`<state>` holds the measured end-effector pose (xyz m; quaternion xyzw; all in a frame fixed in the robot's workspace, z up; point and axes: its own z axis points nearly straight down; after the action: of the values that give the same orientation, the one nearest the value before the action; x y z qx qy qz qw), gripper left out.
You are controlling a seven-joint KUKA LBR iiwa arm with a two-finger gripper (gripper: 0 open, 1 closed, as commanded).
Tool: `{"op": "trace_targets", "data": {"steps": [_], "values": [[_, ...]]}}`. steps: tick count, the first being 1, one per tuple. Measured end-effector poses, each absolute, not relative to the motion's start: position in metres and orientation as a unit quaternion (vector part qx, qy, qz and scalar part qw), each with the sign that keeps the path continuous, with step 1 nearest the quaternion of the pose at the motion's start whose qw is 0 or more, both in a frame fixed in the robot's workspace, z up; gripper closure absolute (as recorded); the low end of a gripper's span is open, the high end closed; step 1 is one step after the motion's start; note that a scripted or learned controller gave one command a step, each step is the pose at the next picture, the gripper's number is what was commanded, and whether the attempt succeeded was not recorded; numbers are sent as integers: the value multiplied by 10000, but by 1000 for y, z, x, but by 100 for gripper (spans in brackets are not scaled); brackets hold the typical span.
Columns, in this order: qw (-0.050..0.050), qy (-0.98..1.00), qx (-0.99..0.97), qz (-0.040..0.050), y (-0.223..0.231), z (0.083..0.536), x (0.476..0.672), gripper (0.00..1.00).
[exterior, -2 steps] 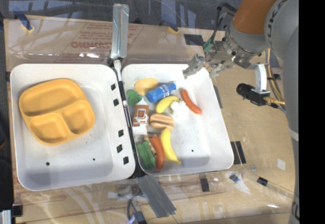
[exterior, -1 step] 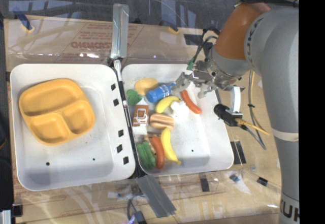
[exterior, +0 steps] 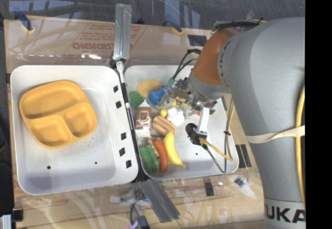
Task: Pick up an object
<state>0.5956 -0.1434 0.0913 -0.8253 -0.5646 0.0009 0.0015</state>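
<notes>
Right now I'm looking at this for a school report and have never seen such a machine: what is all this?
The big grey shape with the orange band is a robot arm, reaching in from the right. One camera, fixed above the bench, looks down at a slant. Two shallow white bins sit side by side. The left bin holds a yellow divided tray. The right bin holds toy food: a banana, a hot dog, green pieces and other small items. The arm's gripper hangs over that pile; I can't tell whether it holds anything.
</notes>
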Motion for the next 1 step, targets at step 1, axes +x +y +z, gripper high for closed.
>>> {"op": "trace_targets", "data": {"steps": [1], "values": [[7, -6043, -7967, 6, -191, 112, 598, 0]]}}
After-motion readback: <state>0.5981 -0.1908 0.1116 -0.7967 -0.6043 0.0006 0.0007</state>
